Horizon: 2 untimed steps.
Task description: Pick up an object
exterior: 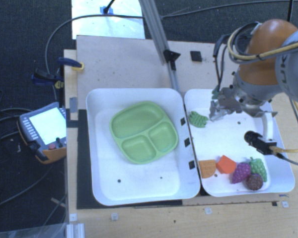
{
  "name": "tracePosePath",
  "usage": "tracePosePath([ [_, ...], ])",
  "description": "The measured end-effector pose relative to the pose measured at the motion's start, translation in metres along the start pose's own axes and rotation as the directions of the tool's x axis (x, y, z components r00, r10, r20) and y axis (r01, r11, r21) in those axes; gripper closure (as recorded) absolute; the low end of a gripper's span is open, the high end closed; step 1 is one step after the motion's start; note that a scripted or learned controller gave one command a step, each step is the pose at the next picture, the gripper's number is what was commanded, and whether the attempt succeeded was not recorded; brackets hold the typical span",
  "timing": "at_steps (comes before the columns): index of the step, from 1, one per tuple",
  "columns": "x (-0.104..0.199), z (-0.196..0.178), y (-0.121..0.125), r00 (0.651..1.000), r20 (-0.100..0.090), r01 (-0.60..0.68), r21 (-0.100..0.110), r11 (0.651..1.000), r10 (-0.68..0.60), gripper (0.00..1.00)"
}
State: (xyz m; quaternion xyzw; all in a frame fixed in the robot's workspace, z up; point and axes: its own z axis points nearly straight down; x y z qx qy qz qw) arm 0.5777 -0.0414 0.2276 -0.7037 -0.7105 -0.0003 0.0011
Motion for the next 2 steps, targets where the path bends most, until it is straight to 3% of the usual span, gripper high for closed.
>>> tracePosePath([
  [2, 0.113, -0.006, -0.027, 1.000, 0.000, 0.001, -0.001, 1.000, -0.001, 1.00],
])
